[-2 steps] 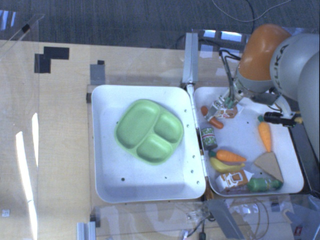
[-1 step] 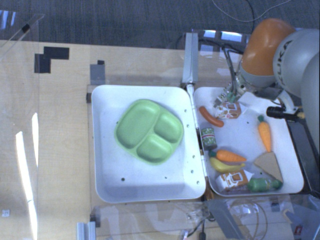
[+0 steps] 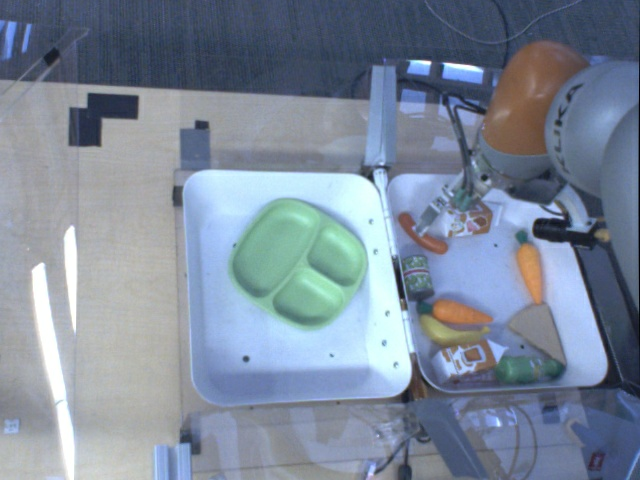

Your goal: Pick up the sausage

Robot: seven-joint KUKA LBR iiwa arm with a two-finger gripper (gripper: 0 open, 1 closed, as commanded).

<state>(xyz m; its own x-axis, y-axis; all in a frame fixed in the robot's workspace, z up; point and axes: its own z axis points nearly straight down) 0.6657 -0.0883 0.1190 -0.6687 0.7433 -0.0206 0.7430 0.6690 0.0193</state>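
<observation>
Lying near the right bin's (image 3: 590, 313) far-left corner, the sausage (image 3: 420, 234) runs diagonally, just under the hand (image 3: 447, 208); whether its fingers stand apart, I cannot tell.

Bench (image 3: 120, 298): a pale wood-grain top is lying under my reach, a clear sheet is glaring across its left part. Black tape marks (image 3: 95, 116) are sitting at its far left. Directly on it I am seeing:

1. Left bin (image 3: 290, 378), shallow, white, rounded corners, sitting square on the bench and touching its neighbour along one edge.
2. Right bin (image 3: 585, 353), the same white kind, sitting just beside the first on my side.
3. Metal rail (image 3: 380, 118), grey, running away from the seam between the two bins toward the far edge.
4. Small grey bracket (image 3: 196, 146), standing just behind the left bin's far corner.
</observation>
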